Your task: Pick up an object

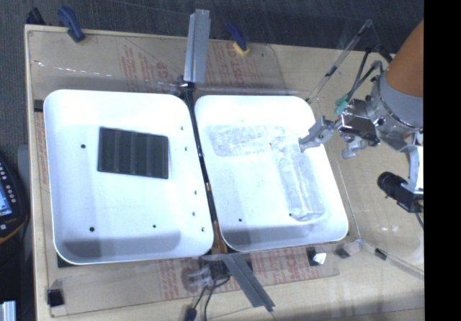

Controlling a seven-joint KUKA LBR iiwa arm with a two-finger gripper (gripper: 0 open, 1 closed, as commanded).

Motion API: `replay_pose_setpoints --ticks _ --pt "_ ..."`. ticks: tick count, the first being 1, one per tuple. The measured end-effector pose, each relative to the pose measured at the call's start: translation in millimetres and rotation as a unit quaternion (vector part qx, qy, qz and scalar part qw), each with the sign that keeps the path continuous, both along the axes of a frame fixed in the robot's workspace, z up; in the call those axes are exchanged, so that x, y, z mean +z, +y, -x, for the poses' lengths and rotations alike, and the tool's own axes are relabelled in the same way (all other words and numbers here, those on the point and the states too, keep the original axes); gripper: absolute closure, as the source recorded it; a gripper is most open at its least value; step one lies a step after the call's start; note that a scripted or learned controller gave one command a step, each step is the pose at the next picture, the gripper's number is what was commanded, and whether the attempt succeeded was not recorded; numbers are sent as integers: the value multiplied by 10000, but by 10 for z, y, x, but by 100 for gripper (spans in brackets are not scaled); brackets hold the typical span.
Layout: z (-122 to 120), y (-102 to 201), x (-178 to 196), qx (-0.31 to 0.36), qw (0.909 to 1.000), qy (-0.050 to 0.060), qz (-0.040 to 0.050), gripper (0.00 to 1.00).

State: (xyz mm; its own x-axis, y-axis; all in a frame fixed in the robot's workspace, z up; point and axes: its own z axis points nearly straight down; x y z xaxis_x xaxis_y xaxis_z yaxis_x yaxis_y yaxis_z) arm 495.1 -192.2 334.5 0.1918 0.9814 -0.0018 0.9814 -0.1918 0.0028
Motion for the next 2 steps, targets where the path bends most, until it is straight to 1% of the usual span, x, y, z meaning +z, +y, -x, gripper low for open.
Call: replay_pose_setpoints --ticks 1,2 --pt "173 -52 -112 489 9988 25 -16 0" --pt "180 -126 -290 812 9967 27 -19 0"
